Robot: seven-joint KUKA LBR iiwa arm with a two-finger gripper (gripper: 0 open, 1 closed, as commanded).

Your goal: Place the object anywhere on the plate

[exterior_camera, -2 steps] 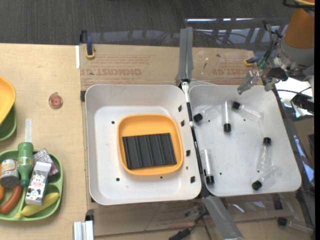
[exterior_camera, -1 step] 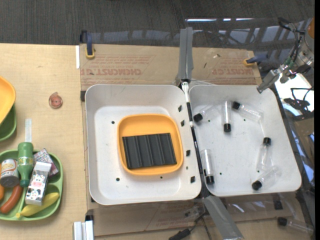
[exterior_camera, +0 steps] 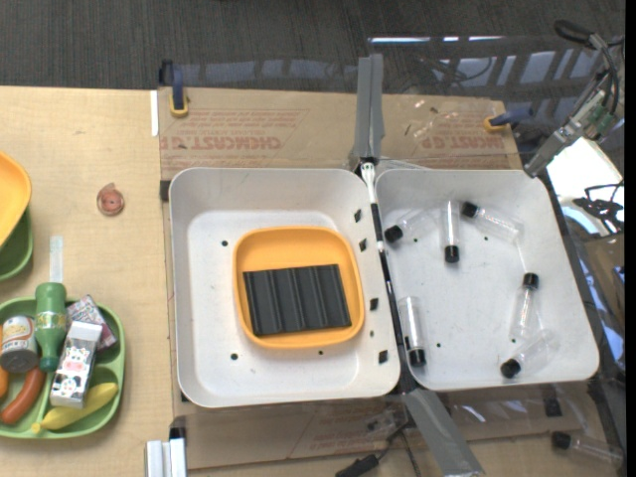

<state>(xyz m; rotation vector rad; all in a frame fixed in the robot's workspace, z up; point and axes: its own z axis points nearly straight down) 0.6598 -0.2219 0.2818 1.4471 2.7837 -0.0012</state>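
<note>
A yellow-orange plate (exterior_camera: 298, 239) lies in the middle of the left white bin (exterior_camera: 204, 316). A dark grey ribbed block (exterior_camera: 298, 299) rests flat on the plate, inside its rim. In the right white bin (exterior_camera: 477, 306) several clear tubes with black caps lie scattered: one upright near the top (exterior_camera: 449, 232), one along the left wall (exterior_camera: 409, 331), one at the right (exterior_camera: 524, 301), and one in the front right corner (exterior_camera: 527, 351).
The bins stand on brown cardboard (exterior_camera: 258, 132) with clamps at its back corners. On the wooden table to the left sit a green tray of toy food (exterior_camera: 119, 366), a yellow bowl (exterior_camera: 8, 202) and a small pink piece (exterior_camera: 110, 201). Cables and metal framing crowd the upper right (exterior_camera: 586, 117).
</note>
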